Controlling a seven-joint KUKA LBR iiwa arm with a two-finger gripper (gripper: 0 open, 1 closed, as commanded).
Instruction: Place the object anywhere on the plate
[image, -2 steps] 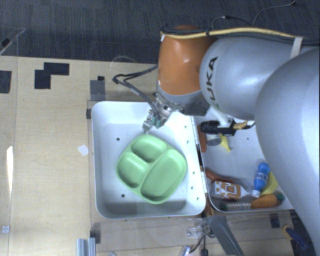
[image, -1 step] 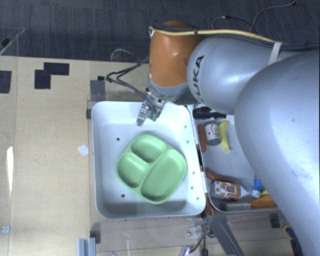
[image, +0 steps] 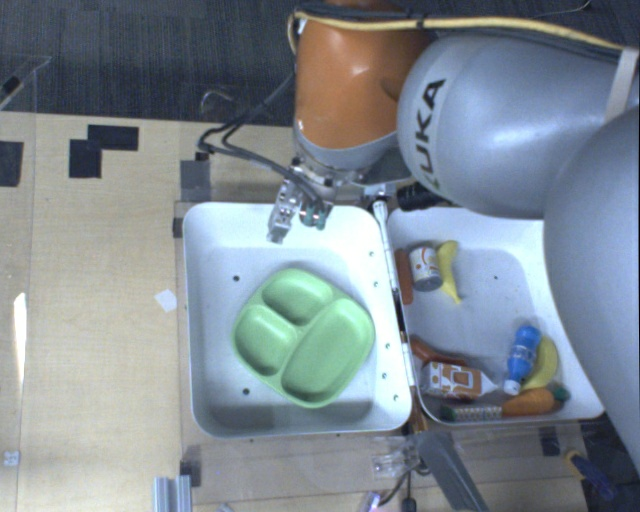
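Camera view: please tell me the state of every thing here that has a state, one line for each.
Green plate: lies flat in the left bin, nothing on it.
End effector: above the left bin's far edge, nothing seen between its fingers.
Can: on its side in the right bin.
Blue bottle: lying down.
Carton: lying flat.

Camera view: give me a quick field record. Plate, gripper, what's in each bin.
plate: green, three compartments, flat in left bin, nothing on it
gripper: above the left bin's far edge, apart from plate, nothing seen in it
right bin: holds a can, a banana, a blue bottle, a carton, a carrot, a second banana
task state: no object on plate yet
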